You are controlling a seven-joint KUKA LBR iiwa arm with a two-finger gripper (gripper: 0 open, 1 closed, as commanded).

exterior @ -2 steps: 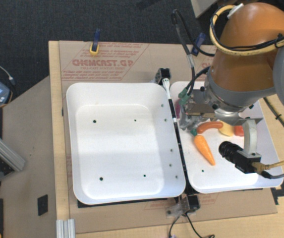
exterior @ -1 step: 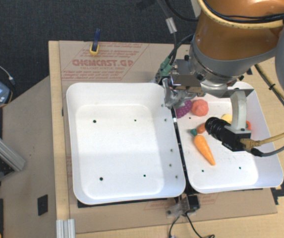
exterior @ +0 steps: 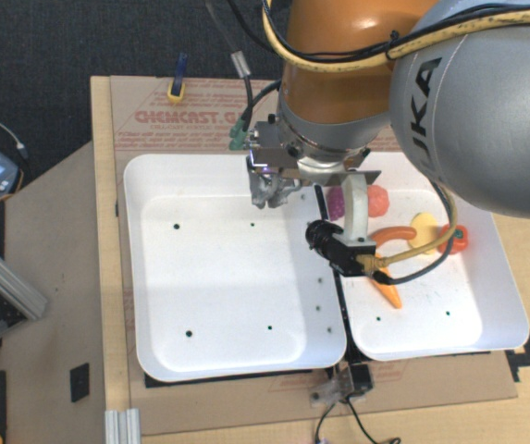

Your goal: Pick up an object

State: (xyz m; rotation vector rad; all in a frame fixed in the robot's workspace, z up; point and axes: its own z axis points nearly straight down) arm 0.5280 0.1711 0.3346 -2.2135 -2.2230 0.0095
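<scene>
Over the left bin (exterior: 209, 276)'s far edge – we cannot tell the jaws' spread – nothing lifted; toys (exterior: 376, 198) lie in the right bin (exterior: 449, 326).

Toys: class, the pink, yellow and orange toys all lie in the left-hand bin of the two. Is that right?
No. The camera view shows those toys lying in the right-hand bin instead.
</scene>
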